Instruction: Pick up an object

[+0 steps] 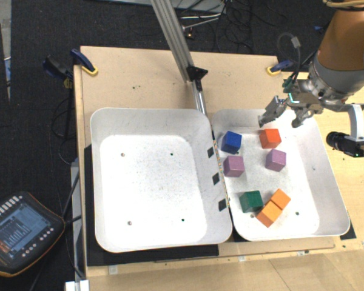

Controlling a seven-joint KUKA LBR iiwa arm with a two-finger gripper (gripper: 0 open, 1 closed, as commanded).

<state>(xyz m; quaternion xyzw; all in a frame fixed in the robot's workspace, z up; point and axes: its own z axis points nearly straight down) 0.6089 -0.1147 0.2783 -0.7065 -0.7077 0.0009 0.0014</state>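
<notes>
Several small blocks lie in the right bin point(327, 180): a blue block point(232, 142), a red-orange block point(270, 138), two purple blocks point(233, 165) point(276, 160), a green block point(251, 200) and two orange blocks point(280, 199) point(268, 213) touching each other. My gripper point(284, 118) hangs open over the bin's far edge, just above and behind the red-orange block, with nothing between its fingers.
The left bin point(109, 126) sits beside the right one. A slanted metal pole point(173, 29) runs down to the gap between the bins. Blue and yellow clamps point(84, 62) point(278, 67) grip the bench's far corners. A teach pendant point(18, 232) lies at lower left.
</notes>
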